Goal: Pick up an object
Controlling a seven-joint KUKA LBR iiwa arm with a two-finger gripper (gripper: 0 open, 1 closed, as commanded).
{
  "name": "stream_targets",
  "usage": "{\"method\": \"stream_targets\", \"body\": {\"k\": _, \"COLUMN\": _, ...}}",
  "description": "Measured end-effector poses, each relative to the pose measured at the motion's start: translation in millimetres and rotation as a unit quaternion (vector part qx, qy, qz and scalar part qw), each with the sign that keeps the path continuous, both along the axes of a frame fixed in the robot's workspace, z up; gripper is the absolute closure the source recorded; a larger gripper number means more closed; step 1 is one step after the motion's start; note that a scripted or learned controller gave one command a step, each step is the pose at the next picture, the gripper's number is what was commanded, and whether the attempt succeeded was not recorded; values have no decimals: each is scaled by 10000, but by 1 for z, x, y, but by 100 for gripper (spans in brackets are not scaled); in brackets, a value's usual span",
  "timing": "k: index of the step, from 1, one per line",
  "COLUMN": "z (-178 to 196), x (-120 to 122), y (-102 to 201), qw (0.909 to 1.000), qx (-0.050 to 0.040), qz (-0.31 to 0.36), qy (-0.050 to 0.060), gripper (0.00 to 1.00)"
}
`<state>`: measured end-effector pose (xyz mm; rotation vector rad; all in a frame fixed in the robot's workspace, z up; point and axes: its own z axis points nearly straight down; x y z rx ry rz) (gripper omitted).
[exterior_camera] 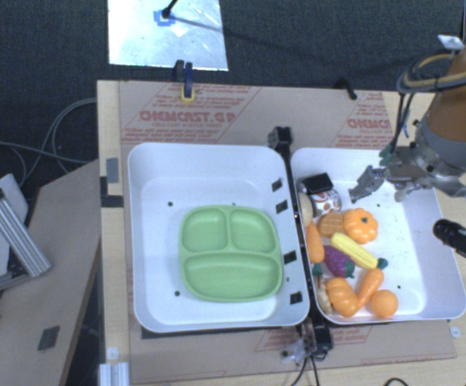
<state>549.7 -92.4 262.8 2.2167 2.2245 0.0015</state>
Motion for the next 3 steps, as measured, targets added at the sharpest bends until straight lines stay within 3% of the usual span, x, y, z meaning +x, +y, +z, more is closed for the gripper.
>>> {"method": "stream_targets", "body": {"k": 2, "z": -126, "x": -2, "y": 6, "qw": 10000, "qx": 6, "qz": -11, "qy": 31, "gripper": 0}}
{"method": "stream_targets", "body": {"k": 3, "z": -172, "x": 3, "y": 2, "qw": 10000, "qx": -48, "qz": -29, "qy": -81, "gripper": 0}}
